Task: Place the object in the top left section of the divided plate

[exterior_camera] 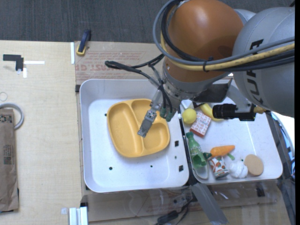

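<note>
A yellow divided plate (124, 130) lies in the left white bin (93, 163), with raised ridges splitting it into sections. My gripper (149, 121) hangs from the large orange and grey wrist over the right half of the plate, just above the ridge where the sections meet. A small dark green shape (165, 112) sits at the gripper's right side by the plate's rim; I cannot make out what it is. Nothing lies on the plate's bare surface.
The right bin (269, 139) holds a lemon (189, 116), a red and white box (201, 124), a banana (206, 111), a green bottle (194, 149), a carrot (222, 150), a small can (218, 167), a white bulb (238, 169) and a tan disc (254, 164). The arm hides both bins' far edges.
</note>
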